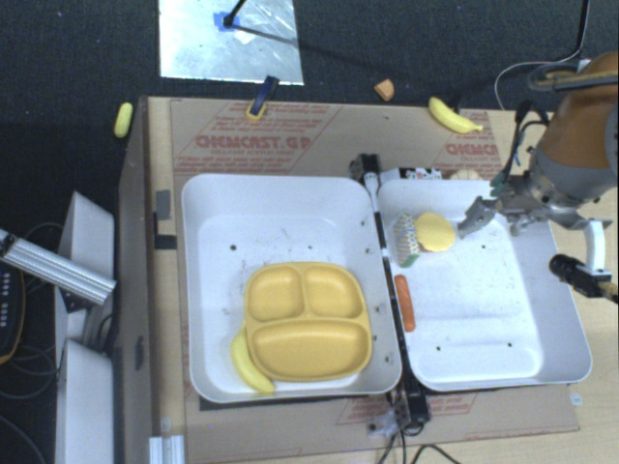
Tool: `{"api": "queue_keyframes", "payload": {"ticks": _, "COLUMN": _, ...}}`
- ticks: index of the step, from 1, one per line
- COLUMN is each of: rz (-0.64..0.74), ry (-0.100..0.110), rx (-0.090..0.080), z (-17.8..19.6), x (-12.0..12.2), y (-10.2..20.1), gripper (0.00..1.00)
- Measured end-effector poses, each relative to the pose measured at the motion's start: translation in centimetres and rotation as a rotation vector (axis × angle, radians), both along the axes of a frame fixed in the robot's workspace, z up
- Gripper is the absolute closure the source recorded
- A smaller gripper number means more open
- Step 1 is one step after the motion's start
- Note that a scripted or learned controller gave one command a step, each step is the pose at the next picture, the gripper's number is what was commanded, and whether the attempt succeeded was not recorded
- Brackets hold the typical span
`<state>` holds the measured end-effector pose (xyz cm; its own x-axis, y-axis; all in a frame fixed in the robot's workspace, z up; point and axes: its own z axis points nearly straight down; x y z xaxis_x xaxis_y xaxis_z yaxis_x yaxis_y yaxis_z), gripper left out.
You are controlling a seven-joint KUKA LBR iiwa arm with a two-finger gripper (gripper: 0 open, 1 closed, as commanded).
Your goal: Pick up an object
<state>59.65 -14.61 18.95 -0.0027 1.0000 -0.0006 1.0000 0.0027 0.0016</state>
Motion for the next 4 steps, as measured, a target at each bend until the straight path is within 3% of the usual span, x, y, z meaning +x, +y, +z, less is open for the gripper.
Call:
{"api": "queue_keyframes", "payload": {"ticks": 1, "rz": 0.002, "ry": -0.001, "rx": 0.000, "z": -8.0, "x": 7.2, "y": 3.1, "gripper": 0.00}}
{"api": "queue_keyframes", "payload": {"ticks": 2, "rz": 0.002, "ry": 0.000, "rx": 0.001, "z": -10.5, "x": 7.3, "y": 6.0, "gripper": 0.00}}
{"api": "queue_keyframes", "payload": {"ticks": 3, "rz": 0.005, "ry": -0.004, "rx": -0.001, "z": -9.3, "x": 7.4, "y": 6.0, "gripper": 1.00}}
{"api": "queue_keyframes", "payload": {"ticks": 4, "rz": 0.005, "ry": -0.003, "rx": -0.001, "z": -9.3, "x": 7.4, "y": 6.0, "gripper": 0.00}}
